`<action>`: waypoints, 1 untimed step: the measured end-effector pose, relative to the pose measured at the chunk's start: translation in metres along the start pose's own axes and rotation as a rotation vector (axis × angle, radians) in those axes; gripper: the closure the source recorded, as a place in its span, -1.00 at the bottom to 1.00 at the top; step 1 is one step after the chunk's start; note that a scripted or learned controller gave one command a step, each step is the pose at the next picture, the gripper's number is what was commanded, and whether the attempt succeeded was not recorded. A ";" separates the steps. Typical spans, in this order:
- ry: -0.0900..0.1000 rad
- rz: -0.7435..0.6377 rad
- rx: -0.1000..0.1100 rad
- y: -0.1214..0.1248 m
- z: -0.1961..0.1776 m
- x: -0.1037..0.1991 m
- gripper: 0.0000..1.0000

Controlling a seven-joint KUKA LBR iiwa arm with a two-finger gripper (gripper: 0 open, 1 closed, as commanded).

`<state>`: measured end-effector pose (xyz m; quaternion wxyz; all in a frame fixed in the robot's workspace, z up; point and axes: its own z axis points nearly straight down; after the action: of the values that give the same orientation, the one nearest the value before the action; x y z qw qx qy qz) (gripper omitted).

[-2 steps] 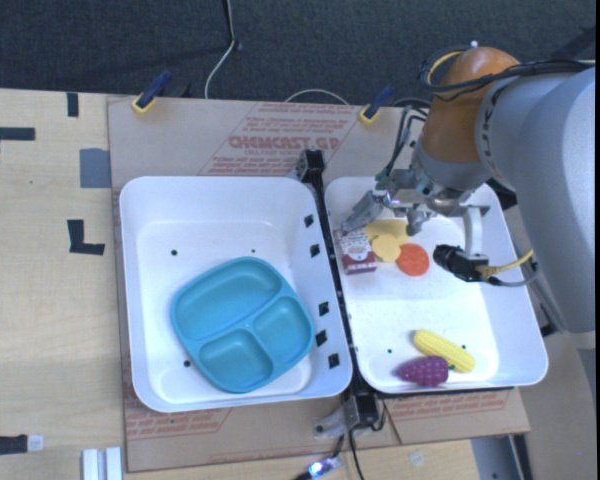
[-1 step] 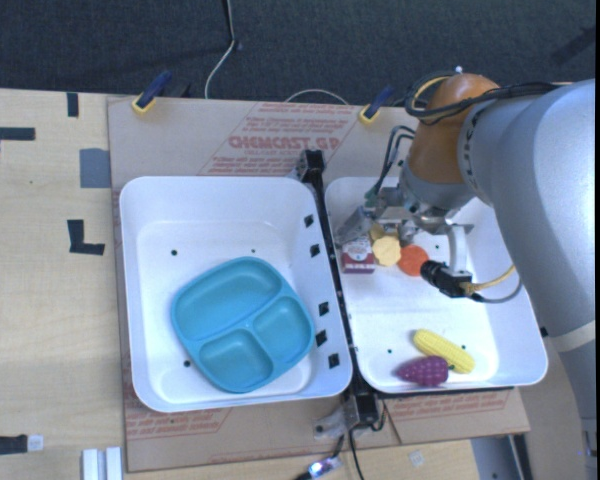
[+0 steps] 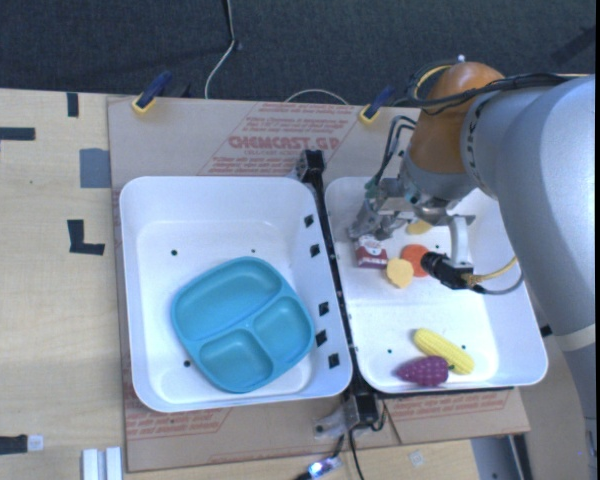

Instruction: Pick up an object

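Note:
My gripper [image 3: 372, 230] reaches down into the back left part of the right bin [image 3: 500, 363]. Its tips are right over a small red and white object [image 3: 371, 256] lying on the bin floor. Just right of that lie a yellow lump [image 3: 400, 274] and an orange-red round piece [image 3: 417, 257]. Near the front of the same bin rest a yellow corn cob [image 3: 442, 348] and a purple grape bunch [image 3: 423, 371].
The left bin [image 3: 150, 213] holds a blue divided plate [image 3: 243, 323]. A black divider [image 3: 325, 258] runs between the bins. The grey arm and its orange band [image 3: 450, 118] cover the right bin's back right corner. A black cable [image 3: 460, 273] hangs beside the gripper.

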<state>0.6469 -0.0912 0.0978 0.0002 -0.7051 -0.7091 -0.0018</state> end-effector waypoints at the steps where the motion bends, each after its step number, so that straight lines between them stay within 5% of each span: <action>1: -0.003 0.004 0.002 0.002 -0.053 -0.009 1.00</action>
<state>0.6488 -0.1006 0.1505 -0.0002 -0.7065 -0.7077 0.0002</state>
